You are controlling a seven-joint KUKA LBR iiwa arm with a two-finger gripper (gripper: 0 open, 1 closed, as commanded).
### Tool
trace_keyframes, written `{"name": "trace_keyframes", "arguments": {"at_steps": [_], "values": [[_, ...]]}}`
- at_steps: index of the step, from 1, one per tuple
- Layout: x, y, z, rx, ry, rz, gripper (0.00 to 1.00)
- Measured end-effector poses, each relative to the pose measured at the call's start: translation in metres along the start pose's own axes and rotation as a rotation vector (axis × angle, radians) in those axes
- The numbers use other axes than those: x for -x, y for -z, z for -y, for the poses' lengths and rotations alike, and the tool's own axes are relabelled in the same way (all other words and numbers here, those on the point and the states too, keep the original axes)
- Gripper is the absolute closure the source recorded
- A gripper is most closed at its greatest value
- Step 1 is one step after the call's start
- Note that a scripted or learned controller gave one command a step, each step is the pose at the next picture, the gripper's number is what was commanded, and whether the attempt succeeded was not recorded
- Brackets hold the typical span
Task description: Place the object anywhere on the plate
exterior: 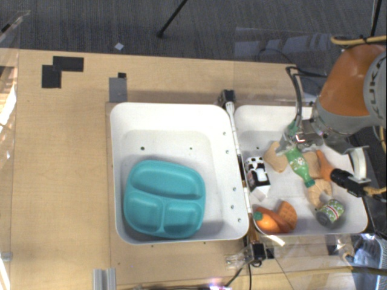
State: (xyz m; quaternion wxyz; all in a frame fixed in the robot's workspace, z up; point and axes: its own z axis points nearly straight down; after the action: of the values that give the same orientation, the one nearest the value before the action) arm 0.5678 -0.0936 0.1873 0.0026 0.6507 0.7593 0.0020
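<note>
In the left bin (121, 162) we see a teal divided plate (163, 198) lying flat toward the near side; in the right bin (254, 116) we find a black-and-white cow toy (257, 173) by the dividing wall, an orange piece and a brown bread-like piece (277, 217) at the near edge, a tan block (277, 157), a green bottle (300, 165) lying tilted, a carrot (323, 165) and a small can (331, 211); the gripper (300, 136) hangs just above the bottle's top end, and we cannot tell whether it grips anything.
</note>
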Motion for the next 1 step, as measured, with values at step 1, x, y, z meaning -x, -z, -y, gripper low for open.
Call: {"name": "trace_keyframes", "arguments": {"at_steps": [1], "values": [[-0.1052,0.0596,-0.0132,0.005,0.029,-0.005,1.00]]}}
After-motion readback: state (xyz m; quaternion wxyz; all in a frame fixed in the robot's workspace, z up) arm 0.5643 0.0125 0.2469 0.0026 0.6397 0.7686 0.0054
